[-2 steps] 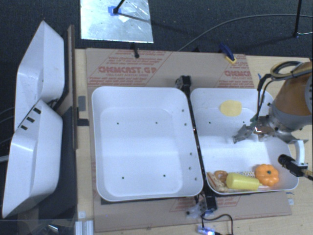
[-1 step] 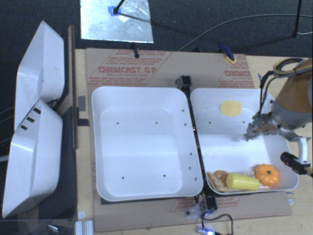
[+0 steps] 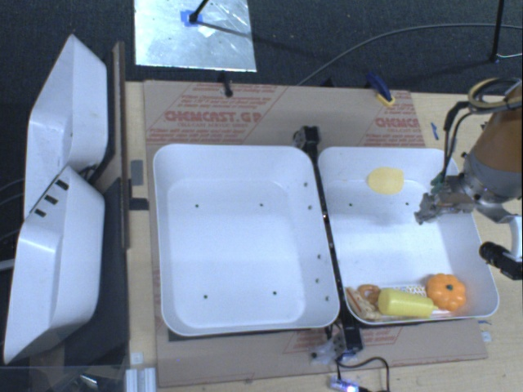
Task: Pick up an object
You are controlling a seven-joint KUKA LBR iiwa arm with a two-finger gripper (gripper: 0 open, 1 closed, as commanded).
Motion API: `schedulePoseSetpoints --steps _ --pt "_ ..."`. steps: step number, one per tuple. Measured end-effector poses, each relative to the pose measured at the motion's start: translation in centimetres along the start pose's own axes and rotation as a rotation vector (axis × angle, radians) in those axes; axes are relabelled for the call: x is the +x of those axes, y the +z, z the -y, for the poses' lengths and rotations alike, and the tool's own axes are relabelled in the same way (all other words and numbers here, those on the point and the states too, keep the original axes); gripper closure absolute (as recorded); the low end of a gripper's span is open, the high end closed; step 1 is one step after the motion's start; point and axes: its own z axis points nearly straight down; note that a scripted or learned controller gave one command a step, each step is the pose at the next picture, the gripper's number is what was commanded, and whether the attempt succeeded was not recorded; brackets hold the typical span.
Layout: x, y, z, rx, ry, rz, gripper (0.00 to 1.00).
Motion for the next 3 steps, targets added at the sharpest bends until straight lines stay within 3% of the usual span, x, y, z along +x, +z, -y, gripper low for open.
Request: schedulePoseSetpoints --steps 2,3 --pt "1.3 -9.0 -0.5 0.000 0.000 0.000 1.00" --pt "7.2 -9.4 -0.2 0.002 -0.004 -0.002 1.00"
